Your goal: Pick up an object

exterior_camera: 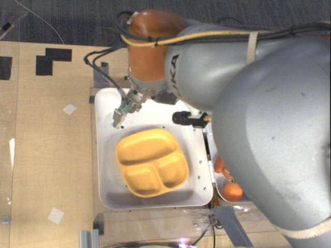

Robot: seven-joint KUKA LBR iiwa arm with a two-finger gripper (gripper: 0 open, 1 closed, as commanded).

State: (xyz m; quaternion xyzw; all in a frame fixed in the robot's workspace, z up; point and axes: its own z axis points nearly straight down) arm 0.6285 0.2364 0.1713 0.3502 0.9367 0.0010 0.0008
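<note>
A yellow compartment tray (151, 161) with three sections lies in the left white bin (106, 154), filling most of its lower half. My gripper (122, 112) hangs over the bin's upper left part, just above the tray's top left edge, below the orange band (150, 45) of the wrist. Nothing shows between the tips. Orange round objects (231, 190) lie in the right bin, mostly hidden by the arm.
The grey arm (258, 97) covers nearly all of the right bin and the right side of the view. A black part (186, 118) sticks out near the divider between the bins. Wooden bench (46, 154) stretches left of the bins.
</note>
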